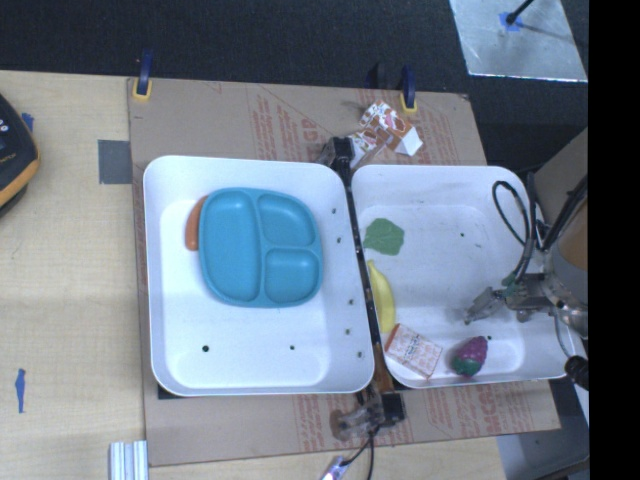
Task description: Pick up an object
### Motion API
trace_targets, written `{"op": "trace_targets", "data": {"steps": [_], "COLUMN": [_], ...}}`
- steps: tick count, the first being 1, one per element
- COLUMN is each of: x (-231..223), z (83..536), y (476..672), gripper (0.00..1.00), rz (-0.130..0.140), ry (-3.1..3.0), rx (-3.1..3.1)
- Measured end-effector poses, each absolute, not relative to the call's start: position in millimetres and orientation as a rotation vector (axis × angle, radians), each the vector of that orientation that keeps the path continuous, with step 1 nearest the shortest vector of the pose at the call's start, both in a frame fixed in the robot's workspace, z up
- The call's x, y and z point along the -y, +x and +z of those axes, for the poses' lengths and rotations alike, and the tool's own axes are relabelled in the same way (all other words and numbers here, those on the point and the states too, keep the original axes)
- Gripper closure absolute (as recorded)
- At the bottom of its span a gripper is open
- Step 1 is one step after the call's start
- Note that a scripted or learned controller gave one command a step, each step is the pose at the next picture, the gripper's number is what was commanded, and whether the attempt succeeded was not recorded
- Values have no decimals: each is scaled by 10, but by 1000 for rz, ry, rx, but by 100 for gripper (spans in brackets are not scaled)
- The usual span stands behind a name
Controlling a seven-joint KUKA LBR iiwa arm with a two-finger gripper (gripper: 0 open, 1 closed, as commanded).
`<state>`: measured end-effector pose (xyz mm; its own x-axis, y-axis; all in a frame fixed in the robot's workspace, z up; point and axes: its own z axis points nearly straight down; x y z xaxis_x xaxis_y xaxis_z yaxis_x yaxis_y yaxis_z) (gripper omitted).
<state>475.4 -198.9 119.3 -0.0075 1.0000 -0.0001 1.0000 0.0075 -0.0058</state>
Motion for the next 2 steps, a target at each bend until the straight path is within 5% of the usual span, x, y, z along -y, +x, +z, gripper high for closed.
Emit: {"op": "trace_targets", "data": {"steps": [1, 2], "x": [1996, 1996], "z": [1293, 1293], "y": [4753, 4753], "gripper": [100, 0], "rz": [9, 10], "ry": [-2208, -2207], "rx": [2228, 2229]}}
